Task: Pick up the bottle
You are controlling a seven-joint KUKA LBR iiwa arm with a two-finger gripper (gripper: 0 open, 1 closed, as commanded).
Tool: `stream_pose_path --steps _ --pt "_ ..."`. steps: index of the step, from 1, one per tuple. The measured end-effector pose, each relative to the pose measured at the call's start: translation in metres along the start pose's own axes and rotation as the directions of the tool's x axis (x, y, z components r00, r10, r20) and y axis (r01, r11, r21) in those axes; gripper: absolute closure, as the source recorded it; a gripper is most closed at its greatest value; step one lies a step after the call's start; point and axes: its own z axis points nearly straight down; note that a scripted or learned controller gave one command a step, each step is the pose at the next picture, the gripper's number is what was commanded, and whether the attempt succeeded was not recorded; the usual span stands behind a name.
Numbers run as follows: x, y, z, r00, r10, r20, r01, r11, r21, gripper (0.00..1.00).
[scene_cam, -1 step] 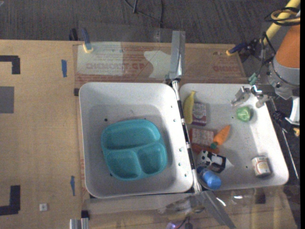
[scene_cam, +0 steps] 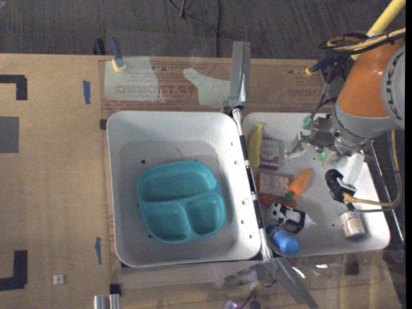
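The desk [scene_cam: 51, 172] fills the left and middle of the frame, with two white bins side by side on it. The left bin [scene_cam: 122, 134], in the centre, carries a teal divided plate [scene_cam: 181, 200]. The right bin [scene_cam: 376, 230] holds a clutter of small things, and the arm [scene_cam: 370, 89], grey with an orange band, reaches over its upper right part.

As to progress, nothing looks picked up yet. The bottle [scene_cam: 284, 241], which I take to be the blue thing with a rounded cap, lies at the lower left corner of the right bin, hard against the dividing wall, just below a black-and-white toy [scene_cam: 286, 215]. An orange carrot [scene_cam: 299, 183] lies above that, a yellow banana [scene_cam: 255, 145] nearer the top, and a small white cup [scene_cam: 352, 224] sits at the lower right. The whole job is left: travel across, descend, close, lift.

The jaws [scene_cam: 322, 140] hang over the upper middle of the right bin, well apart from the bottle, touching nothing that shows. Whether they stand apart or together I cannot tell; the wrist hardware blurs them here
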Motion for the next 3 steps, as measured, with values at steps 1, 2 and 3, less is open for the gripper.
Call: stream_pose_path --steps 1,2,3 --pt "0.016 0.013 -0.03 0.999 -0.046 0.001 0.046 0.999 -0.004 0.0" --pt "-0.02 0.016 -0.03 0.995 -0.096 0.002 0.096 0.995 -0.005 0.0" --pt "-0.08 0.044 0.023 0.998 -0.062 0.003 0.062 0.998 -0.003 0.0"
